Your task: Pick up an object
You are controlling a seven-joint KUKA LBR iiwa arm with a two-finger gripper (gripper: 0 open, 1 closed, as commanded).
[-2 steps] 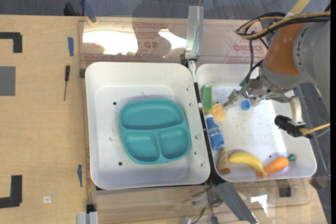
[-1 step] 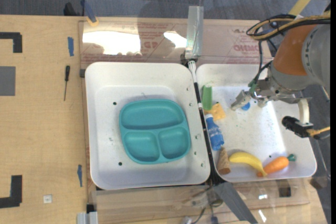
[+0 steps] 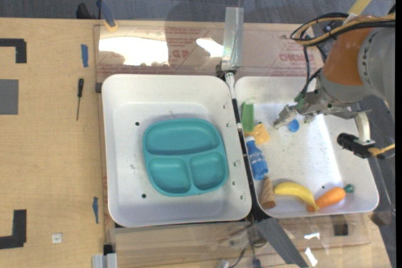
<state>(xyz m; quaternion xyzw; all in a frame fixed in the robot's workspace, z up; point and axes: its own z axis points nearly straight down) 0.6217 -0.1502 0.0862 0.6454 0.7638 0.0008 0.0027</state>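
Gripper (image 3: pixel 286 116) hangs low in the right bin (image 3: pixel 352 207), fingers spread with nothing between them, a small blue piece (image 3: pixel 293 126) just beside its tip. Nothing is lifted yet: banana (image 3: pixel 296 191), carrot (image 3: pixel 331 196), green block (image 3: pixel 248 116) and blue bottle (image 3: pixel 256 160) all lie on the floor, so grasp and lift remain

A teal three-compartment plate (image 3: pixel 184 157) lies in the left white bin (image 3: pixel 119 103), while a screwdriver (image 3: pixel 79 97) rests on the wooden bench (image 3: pixel 44 154).
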